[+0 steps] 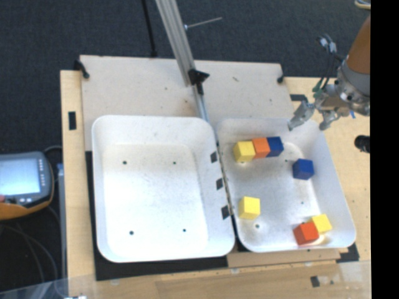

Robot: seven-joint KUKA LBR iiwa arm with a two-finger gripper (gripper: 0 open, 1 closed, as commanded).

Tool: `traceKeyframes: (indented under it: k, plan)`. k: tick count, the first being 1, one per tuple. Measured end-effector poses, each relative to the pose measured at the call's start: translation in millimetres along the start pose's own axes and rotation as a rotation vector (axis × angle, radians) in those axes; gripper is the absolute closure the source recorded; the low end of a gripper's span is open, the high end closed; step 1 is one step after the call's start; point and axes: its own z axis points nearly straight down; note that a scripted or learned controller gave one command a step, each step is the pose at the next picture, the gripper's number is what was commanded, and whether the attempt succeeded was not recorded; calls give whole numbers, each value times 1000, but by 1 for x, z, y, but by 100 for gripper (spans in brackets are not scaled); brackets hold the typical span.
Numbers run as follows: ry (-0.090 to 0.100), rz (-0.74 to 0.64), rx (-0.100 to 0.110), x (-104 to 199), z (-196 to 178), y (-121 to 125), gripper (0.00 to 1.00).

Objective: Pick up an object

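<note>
Two-finger gripper (313, 118) on the grey arm with the orange band (359, 55) hangs over the upper right corner of the right-hand shallow white bin (336, 185). Fingers spread apart, nothing between them. Looks high, clear of the bin contents.

Candidates, all in that bin, relative to the gripper:
- small dark blue cube (303, 168): below it in the view and slightly left, alone, nearest free-standing piece.
- row of three touching cubes, yellow cube (244, 151), orange cube (261, 146), blue cube (275, 146): left of the gripper and a bit below; the blue end is closest.
- lone yellow cube (250, 207): well down and left.
- red-orange cube (306, 232) touching another yellow cube (322, 223): far below, near the bin's bottom edge.

The left-hand white bin (106, 167) is well off to the gripper's left.

Step, as I judge it: approach, pre-grasp. No object picked yet.

Next move likely needs: travel over one cube, line fingers across opposite faces, then descend. The lone dark blue cube seems the easiest; the touching cubes leave little finger room, risk of knocking neighbours.
</note>
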Motion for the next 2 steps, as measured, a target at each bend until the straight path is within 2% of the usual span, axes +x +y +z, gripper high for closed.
traceKeyframes:
  k: [1, 2]
  plan:
    - [-5, 7, -27, 17, 120, 18, 0]
    - [-2, 9, -25, 27, 126, 17, 0]
